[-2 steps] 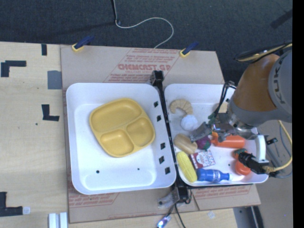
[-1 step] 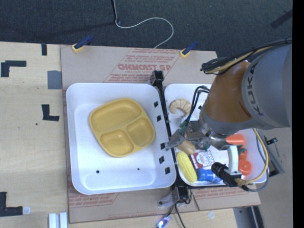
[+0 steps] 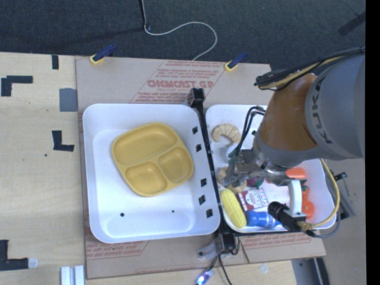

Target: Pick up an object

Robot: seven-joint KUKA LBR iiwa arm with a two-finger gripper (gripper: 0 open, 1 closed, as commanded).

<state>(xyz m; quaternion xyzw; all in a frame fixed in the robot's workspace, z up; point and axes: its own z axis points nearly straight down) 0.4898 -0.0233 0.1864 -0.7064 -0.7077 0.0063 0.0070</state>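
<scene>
Down in the right bin (image 3: pixel 330 177), the hand (image 3: pixel 240 174) hovers by a croissant (image 3: pixel 225 133); its opening is unclear.

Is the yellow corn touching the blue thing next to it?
Touching. In the camera view, the corn lies right against the blue thing at the near end of the right bin, with no white floor showing between them.
</scene>
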